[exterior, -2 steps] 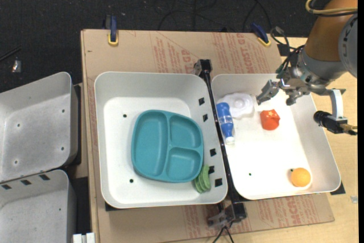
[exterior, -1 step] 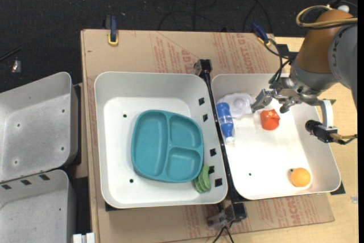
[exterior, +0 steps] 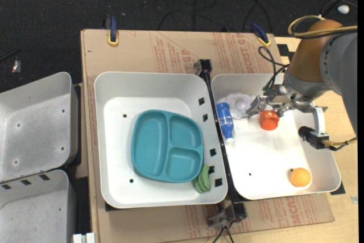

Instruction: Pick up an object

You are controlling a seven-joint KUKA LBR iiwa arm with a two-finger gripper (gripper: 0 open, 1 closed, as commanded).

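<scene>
My gripper hangs over the back of the right bin, at the end of the grey arm with its orange band. A small red cup-like object lies right under it, touching or nearly touching its lower edge. A blue bottle rests along the bin's left wall. A clear plastic item sits just left of the gripper. An orange ball lies in the front right corner.
The left bin holds a teal divided plate and a green item at its front right corner. A black divider separates the two bins. Cables trail from the arm's wrist over the right bin.
</scene>
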